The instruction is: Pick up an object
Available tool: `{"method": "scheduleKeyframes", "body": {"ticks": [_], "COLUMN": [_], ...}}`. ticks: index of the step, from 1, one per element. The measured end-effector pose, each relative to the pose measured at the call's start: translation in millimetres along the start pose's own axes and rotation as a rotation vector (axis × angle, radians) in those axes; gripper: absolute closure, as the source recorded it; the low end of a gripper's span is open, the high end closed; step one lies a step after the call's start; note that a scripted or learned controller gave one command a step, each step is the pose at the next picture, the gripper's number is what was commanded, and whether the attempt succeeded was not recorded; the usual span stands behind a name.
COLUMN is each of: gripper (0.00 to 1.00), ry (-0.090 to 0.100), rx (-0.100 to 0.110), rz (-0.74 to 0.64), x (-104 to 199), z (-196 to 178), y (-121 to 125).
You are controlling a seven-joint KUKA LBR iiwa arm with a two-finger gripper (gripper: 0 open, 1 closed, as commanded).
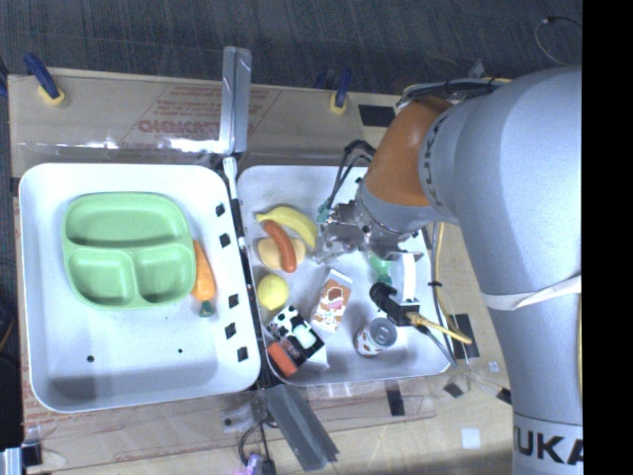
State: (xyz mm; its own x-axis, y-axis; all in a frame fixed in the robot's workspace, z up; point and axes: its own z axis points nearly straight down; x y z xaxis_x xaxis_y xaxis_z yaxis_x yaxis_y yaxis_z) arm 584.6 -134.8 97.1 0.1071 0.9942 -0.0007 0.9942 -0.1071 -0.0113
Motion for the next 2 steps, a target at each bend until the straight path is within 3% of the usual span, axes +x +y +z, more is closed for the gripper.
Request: {"method": "scheduleKeyframes", "body": {"ticks": [1,2], "gripper": [0.00,1.00], "ry": [0.000,-0.001], "rx": [0.000,0.006], "rz": [0.000,-0.003], "x": [0.1,0.5], "z": [-0.1,-7.1], "y": [0.0,-0.5]}}
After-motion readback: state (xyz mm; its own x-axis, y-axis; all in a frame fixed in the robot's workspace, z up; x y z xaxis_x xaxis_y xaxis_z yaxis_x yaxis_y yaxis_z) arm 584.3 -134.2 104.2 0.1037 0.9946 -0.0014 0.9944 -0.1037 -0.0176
